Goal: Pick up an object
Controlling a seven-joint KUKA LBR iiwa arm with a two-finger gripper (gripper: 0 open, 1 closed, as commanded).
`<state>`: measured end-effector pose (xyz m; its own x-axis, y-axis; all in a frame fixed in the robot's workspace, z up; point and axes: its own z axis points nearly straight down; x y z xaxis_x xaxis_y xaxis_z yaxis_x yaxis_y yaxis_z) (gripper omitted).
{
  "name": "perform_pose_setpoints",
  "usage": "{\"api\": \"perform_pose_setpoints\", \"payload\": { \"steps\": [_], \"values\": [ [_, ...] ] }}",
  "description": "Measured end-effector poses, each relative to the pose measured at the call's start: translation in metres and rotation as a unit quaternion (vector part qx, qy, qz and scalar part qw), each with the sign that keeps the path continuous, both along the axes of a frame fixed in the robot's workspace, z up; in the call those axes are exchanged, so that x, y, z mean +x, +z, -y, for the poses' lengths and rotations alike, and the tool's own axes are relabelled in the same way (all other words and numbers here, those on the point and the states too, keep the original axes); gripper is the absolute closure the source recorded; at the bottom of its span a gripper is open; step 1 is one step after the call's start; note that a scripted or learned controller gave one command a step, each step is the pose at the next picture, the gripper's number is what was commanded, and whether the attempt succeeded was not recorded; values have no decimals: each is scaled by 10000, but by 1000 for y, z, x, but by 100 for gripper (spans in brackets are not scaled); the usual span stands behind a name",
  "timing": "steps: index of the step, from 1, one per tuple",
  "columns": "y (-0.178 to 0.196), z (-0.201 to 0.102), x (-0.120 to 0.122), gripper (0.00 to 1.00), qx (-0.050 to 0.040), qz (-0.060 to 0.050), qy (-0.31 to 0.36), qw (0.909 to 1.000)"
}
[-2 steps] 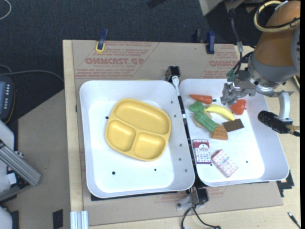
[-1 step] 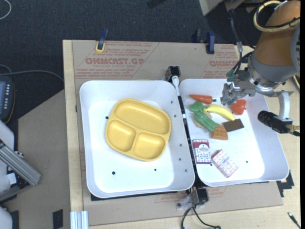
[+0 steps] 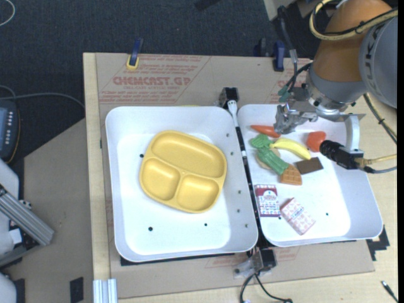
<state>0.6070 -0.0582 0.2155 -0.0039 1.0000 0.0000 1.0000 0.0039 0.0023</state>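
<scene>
Gripper (image 3: 285, 124) hangs over a toy carrot (image 3: 265, 130) and banana (image 3: 291, 147) in the right bin (image 3: 353, 216); finger state unclear.

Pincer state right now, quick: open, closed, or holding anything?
Pincer: cannot be told; it hangs low over the back of the right bin, above the orange carrot and yellow banana.
</scene>
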Motion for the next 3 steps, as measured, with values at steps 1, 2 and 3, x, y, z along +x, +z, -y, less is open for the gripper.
{"api": "perform_pose_setpoints", "payload": {
  "steps": [1, 2, 3],
  "values": [
    [19, 10, 2, 100, -4, 6, -20, 10000],
    [5, 3, -6, 100, 3, -27, -20, 10000],
    [15, 13, 2, 100, -6, 5, -22, 10000]
  ]
}}
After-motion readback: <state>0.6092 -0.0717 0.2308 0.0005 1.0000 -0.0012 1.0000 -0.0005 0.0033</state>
